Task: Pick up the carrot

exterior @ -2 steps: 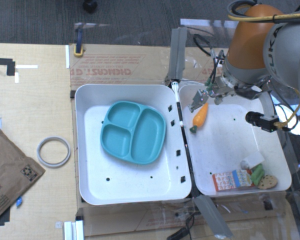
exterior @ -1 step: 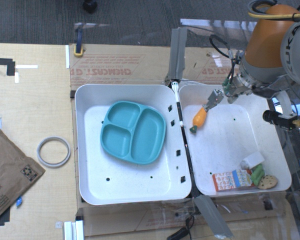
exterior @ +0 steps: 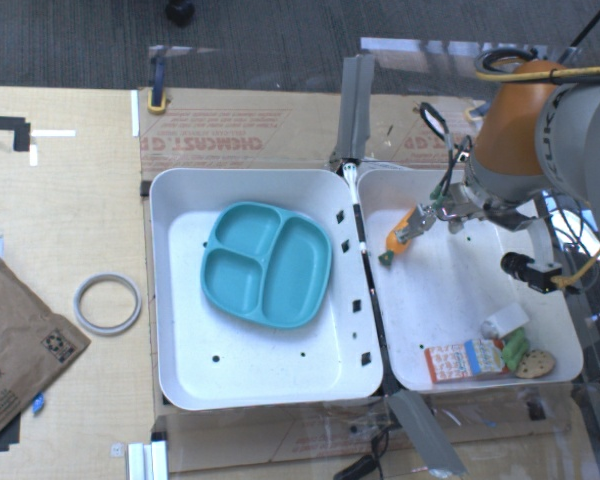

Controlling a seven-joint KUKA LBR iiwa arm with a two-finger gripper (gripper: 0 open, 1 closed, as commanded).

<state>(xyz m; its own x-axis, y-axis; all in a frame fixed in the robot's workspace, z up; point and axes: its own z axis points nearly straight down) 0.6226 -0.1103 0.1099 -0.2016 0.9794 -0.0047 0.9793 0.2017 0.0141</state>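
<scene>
We see the carrot (exterior: 400,234), orange and tapered with a green end, tilted at the right bin's (exterior: 450,373) upper left, its top end between the closed fingers (exterior: 427,212). Left bin: a smooth teal divided plate (exterior: 267,264). Cardboard (exterior: 245,128) behind reads "CHEMCAST" mirrored.

A robotics lab: a grey-and-orange industrial arm (exterior: 540,118) is reaching over two shallow white bins (exterior: 180,388) sitting side by side on a cardboard-lined table (exterior: 250,128), while a tape roll (exterior: 107,302) is lying on the left and grey office carpet (exterior: 280,18) is showing at the far edge.
</scene>
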